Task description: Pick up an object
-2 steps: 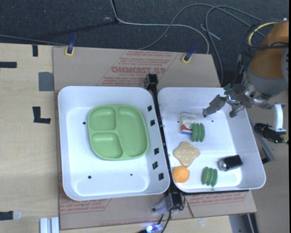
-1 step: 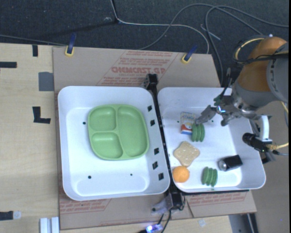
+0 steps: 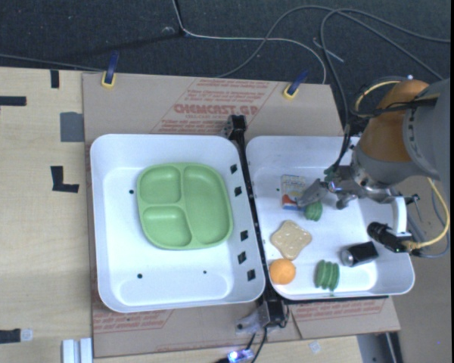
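One slip is the worry: the green lump (image 3: pixel 313 211), sitting right at the tip of the pincer (image 3: pixel 318 200), could squirt out sideways if the close lands off-centre. It's small, rounded, dark green and smooth-looking. Whether the pincer is wide or narrow, I cannot tell from up here.

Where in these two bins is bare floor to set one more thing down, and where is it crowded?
Left bin: a wide bare strip along the near wall, below the green plate, and a narrower one on its left. Right bin: bare floor along the far wall. Crowded: its near half, with cracker, orange ball and green ribbed piece, and around the gripper.
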Motion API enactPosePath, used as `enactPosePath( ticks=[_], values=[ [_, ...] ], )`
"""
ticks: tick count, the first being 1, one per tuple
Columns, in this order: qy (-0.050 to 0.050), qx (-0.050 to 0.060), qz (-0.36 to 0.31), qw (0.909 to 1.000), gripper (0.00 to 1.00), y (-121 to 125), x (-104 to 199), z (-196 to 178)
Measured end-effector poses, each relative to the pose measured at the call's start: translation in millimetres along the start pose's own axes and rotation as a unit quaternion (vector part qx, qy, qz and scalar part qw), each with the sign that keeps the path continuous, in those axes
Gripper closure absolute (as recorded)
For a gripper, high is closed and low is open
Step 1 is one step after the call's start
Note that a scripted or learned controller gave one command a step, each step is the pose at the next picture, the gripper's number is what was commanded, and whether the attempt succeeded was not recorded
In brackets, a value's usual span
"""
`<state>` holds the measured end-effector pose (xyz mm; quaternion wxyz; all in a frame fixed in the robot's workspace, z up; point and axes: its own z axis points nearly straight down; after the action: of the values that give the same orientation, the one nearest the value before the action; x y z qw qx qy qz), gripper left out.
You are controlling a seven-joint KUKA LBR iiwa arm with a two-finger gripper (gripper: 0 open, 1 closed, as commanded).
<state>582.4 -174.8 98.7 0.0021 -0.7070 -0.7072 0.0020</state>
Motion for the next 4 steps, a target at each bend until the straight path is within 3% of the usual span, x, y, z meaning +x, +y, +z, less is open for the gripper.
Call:
enactPosePath(
  ticks=[1,2,4],
  values=[
    [0.000,-0.004,-0.001,1.0000,0.00,2,0,10],
    [0.002,-0.008,-0.002,1.0000,1.00,5,3,-3],
    [-0.001,-0.005,-0.001,1.0000,1.00,6,-5,-117]
  ],
)
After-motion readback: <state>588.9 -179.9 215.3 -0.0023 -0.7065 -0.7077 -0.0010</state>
